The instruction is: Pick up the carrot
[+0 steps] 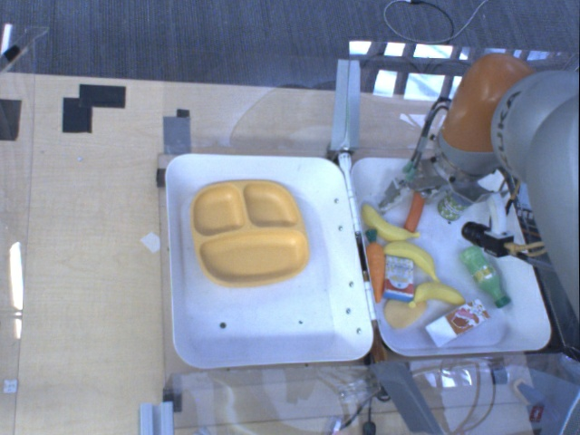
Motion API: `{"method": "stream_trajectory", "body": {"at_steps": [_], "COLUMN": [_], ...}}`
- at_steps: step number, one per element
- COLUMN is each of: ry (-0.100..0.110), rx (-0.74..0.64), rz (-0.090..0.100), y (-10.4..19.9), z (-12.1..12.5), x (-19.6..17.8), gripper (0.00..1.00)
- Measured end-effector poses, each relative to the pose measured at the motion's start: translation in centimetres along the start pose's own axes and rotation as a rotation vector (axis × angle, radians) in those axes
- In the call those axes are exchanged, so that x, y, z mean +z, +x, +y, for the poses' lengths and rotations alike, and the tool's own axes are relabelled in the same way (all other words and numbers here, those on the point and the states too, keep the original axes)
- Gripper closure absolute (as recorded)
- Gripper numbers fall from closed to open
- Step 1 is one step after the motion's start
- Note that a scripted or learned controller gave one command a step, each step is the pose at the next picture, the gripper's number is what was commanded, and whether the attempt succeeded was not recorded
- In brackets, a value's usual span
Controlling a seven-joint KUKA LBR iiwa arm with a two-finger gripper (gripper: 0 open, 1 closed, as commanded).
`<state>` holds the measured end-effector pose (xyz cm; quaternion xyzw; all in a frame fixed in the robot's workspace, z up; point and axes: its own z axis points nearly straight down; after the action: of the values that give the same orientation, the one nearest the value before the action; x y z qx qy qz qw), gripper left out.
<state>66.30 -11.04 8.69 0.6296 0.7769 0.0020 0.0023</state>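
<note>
I judge the task under way but not finished. The tool (412, 188) hangs in the upper part of the right bin (535, 333), and an orange stick (415, 212) that I take for the carrot sits between its fingers, slanting down toward six o'clock from the fingertips. So I read the tool as clenched on the carrot, though the grip looks shallow, near the top end only. Whether the carrot's lower tip has left the bin floor I cannot tell from this slant. What remains, in my judgement, is a clean lift clear of the bin.

A second orange piece (375, 271) lies along the bin's nine o'clock wall, beside a small carton (400, 276); it may be another carrot, so I note it as untouched.

Near the held carrot, at about seven o'clock from it, lies a banana (386, 226). A green bottle (483, 275) lies toward four o'clock, well apart.

The arm (535, 125) comes in from three o'clock, its orange band (471, 107) at about one o'clock of the tool, wrist angled down and toward nine o'clock. The left bin (208, 343) holds a yellow divided plate (249, 232), away from the action.
</note>
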Motion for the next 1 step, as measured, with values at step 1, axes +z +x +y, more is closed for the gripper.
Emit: {"method": "stream_trajectory", "body": {"at_steps": [1], "ry": [0.007], "rx": [0.094], "rz": [0.002], "y": [-1.08], "z": [-2.24], "x": [-2.97], "gripper": [0.00]}}
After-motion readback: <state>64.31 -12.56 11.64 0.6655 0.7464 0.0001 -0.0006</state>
